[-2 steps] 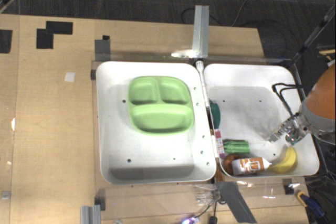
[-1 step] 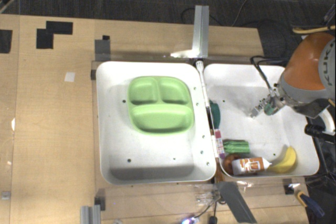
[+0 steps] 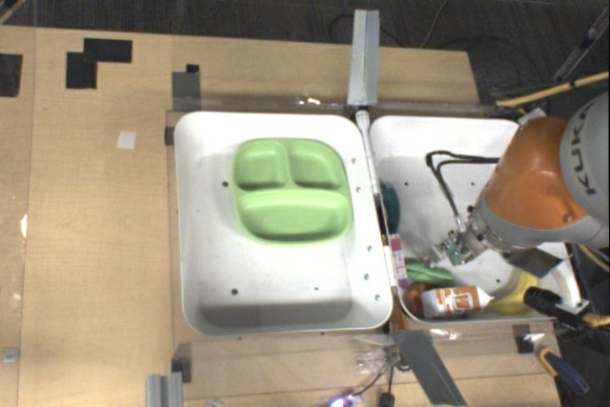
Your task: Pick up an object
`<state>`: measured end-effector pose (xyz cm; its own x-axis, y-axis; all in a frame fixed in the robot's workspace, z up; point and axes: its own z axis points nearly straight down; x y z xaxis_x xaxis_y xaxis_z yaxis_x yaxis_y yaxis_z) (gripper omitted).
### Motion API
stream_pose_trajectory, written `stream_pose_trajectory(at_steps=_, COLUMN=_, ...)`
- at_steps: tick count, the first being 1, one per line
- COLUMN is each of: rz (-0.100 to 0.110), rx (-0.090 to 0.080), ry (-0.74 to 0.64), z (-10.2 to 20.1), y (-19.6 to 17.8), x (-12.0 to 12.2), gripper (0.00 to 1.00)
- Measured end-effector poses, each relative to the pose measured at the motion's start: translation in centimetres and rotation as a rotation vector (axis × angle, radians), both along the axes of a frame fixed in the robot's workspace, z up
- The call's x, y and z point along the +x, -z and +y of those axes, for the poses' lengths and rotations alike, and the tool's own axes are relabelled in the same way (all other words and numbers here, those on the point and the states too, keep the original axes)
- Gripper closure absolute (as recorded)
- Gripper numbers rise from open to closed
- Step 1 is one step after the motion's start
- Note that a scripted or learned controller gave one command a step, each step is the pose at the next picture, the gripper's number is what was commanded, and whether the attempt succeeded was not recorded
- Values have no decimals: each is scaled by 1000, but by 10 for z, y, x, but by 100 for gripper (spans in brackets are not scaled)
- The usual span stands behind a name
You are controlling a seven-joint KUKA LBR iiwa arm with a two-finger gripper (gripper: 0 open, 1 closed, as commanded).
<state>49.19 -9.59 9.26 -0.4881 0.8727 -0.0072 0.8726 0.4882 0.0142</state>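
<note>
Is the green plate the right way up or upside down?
Upside down, it seems. The green divided plate lies in the left bin, and its three sections look like rounded bumps bulging upward, not hollows.

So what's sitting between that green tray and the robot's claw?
In the camera view, the bins' adjoining walls and bare white floor separate the green tray from the gripper.

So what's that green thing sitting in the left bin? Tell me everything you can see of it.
The green tray looks like a light green plastic divided plate, a rounded rectangle with three hollows: two smaller ones along its far side and one long one along its near side. It lies flat and face-up on the floor of the left bin, toward the far half and a bit right of the middle. Only the bin touches it.
</note>
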Motion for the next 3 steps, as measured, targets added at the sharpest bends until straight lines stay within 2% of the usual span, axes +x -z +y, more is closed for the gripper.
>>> stream_pose_trajectory(at_steps=1, rz=9, rx=0, ry=189, z=-40, y=-121, x=-3, gripper=100)
stream_pose_trajectory(at_steps=2, rz=11, rx=-1, ry=63, z=-87, y=-84, x=-4, gripper=100)
stream_pose_trajectory(at_steps=3, rz=11, rx=-2, ry=62, z=-87, y=-84, x=-4, gripper=0)
